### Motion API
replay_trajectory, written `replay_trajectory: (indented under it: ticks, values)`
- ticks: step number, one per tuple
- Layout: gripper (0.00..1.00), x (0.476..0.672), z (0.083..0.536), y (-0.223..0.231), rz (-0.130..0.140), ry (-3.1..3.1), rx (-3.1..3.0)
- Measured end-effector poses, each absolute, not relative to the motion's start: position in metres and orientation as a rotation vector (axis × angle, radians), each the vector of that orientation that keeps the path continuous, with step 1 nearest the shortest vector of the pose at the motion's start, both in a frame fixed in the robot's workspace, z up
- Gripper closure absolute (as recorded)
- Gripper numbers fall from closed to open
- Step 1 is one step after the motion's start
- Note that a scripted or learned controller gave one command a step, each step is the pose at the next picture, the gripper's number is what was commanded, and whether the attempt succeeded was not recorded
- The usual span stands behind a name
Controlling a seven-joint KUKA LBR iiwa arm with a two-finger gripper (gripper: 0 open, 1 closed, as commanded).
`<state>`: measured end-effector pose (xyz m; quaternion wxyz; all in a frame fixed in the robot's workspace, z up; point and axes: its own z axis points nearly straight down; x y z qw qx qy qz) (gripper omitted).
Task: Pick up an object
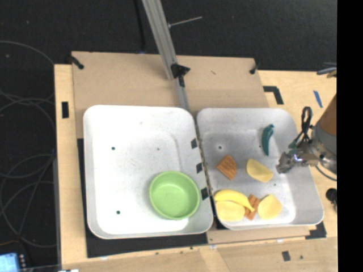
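Lying in the right bin (238, 123), six small objects make up the available picks. A yellow piece (259, 170) sits near the middle of the bin floor, just beside the hand (285, 163). An orange waffle-like piece (227, 166) lies to its left, apart from it. A green pepper-shaped object (266, 138) lies toward the far side of the bin, above the yellow piece in the view. Along the near wall, a yellow banana (229, 197) lies over a second yellow lump (229, 210); a small orange piece (251, 204) touches the banana's right end, and a round yellow object (269, 207) rests just to the right of that orange piece.

The hand is low over the right side of the right bin, between the green object and the yellow piece. The view is too small and blurred there to show its state, so it cannot be told whether the hand is spread, closed or gripping anything. No object is seen between its parts. The arm (326, 135) enters from the right edge, with its orange band visible above the wrist.

The left bin (130, 135) touches the right bin along a shared edge. It contains a green bowl (174, 194), upright, near its front right corner.

Both bins rest on a tan table (142, 78). A grey metal pole (161, 33) slants up from the far edge between the bins.
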<state>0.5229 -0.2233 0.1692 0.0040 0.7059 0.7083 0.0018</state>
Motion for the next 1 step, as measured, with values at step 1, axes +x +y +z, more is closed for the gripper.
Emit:
replay_trajectory:
  ticks: [1]
  values:
    - [1.0, 0.5254, 0.2128, -0.2246, 0.005, 2.222, 2.212]
